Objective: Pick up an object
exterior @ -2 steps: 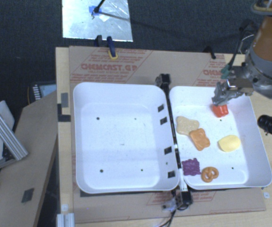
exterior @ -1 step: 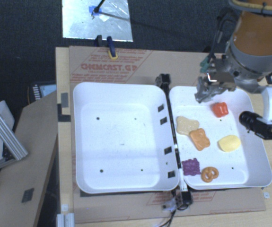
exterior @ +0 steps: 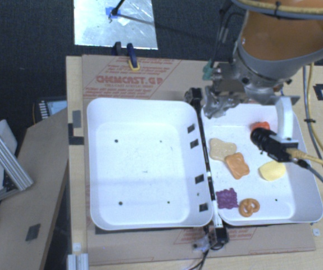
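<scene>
Overhead, the hand [exterior: 220, 107] hangs beside the upright pretzel [exterior: 249, 207].

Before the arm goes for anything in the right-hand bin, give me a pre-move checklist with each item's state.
1. Targets present in the right bin: ok; beige piece, orange piece, yellow piece, purple piece, pretzel.
2. Pretzel lying apart from the others: ok.
3. Beige and orange pieces separated: not ok, touching.
4. Gripper above the bin's far left corner: ok.
5. Gripper free of load: cannot tell.
</scene>
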Controlling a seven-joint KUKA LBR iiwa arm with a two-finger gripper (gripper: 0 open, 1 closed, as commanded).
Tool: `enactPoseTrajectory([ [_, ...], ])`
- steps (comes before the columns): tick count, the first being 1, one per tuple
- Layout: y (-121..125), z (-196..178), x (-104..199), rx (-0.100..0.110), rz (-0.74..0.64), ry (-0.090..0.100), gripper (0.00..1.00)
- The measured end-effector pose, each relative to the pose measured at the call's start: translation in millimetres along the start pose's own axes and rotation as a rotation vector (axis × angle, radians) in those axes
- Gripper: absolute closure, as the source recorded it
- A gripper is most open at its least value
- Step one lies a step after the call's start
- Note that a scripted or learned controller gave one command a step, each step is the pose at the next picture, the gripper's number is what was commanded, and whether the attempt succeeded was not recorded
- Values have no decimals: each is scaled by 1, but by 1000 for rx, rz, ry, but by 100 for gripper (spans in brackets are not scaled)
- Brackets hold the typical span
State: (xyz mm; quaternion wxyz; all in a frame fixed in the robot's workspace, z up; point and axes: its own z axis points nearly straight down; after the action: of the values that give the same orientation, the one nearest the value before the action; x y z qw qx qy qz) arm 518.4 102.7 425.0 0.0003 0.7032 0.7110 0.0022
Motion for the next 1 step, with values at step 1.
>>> enactPoseTrajectory([
  [1,-6,-49,80,-2,-2,2,100],
])
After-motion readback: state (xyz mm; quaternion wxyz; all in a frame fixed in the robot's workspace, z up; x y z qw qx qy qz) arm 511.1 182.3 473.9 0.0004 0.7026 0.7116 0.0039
